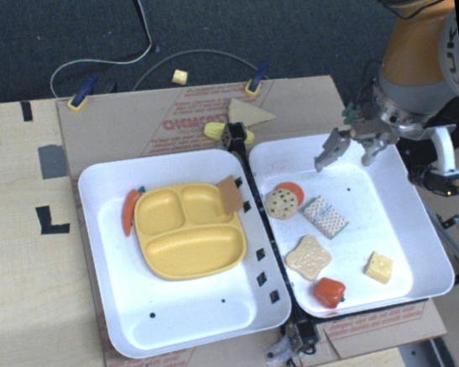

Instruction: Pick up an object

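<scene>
The gripper (350, 151) is seen spread wide, holding nothing, above the right bin (417, 220). Below and left of it lie a cookie (280, 202) and a patterned packet (326, 216). Red cardboard printing cannot be read.

Open white floor along the right bin (413, 220) back edge; round speckled cookie (281, 202), patterned grey packet (326, 216) crowding its middle

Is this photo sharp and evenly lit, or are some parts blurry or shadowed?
Camera view: light is soft and even, with faint shadows under the yellow tray and the toast; the white bins look bright; the gripper is slightly blurred.
</scene>
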Robot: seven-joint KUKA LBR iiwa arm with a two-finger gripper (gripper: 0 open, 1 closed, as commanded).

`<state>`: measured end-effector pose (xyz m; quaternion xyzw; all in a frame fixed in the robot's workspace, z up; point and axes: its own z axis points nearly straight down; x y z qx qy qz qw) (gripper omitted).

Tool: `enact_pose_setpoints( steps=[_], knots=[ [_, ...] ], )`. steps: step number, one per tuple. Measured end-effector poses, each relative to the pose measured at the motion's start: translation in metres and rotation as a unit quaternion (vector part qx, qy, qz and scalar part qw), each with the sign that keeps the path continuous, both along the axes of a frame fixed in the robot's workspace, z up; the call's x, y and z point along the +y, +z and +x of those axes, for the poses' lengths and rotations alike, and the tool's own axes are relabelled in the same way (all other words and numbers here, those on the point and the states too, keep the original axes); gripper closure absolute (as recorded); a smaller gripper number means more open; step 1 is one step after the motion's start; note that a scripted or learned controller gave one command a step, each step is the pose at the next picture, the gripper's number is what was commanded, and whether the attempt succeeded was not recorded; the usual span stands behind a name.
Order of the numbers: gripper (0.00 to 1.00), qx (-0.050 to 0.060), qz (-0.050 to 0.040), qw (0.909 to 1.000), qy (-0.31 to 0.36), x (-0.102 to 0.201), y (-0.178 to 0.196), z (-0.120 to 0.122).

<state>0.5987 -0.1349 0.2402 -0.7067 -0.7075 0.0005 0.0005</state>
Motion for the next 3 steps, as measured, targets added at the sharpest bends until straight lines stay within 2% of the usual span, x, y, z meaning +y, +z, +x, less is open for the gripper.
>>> enact_pose_setpoints(
  steps=[1,2,3],
  knots=[
    [0.0,-0.005,-0.0027,1.0,0.0,0.009,-0.159,-0.02],
    [1.0,-0.004,-0.0018,1.0,0.0,0.009,-0.143,-0.019],
    [1.0,-0.005,0.0006,1.0,0.004,0.08,-0.05,0.007]
  ],
)
